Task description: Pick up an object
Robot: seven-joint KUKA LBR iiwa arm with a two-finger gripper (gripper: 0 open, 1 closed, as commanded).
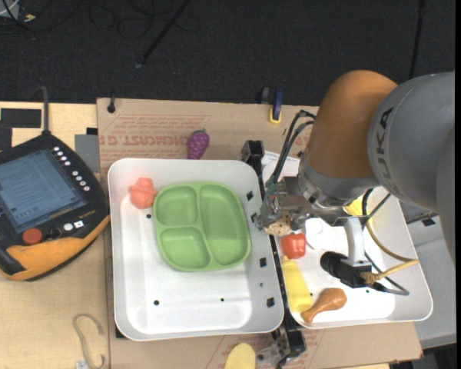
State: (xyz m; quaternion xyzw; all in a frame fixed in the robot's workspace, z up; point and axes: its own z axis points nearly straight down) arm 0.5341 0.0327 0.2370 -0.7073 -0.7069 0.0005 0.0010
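Observation:
My gripper [276, 220] hangs low over the wall between the two white bins, at the left edge of the right bin [415, 302]. A small speckled beige thing [275, 227] sits right under it; whether it is gripped I cannot tell. Just below lies a red toy [294, 245], then a yellow block-like toy [296, 281] and a tan drumstick [324, 304]. The left bin [184, 298] holds a green divided plate [200, 226] and a pink toy [141, 193] at its upper left.
A purple toy [198, 143] lies on the cardboard behind the left bin. A yellow thing [240, 355] rests below the bins. A teach pendant [38, 202] occupies the bench at the left, with a metal hook [89, 337] near the front.

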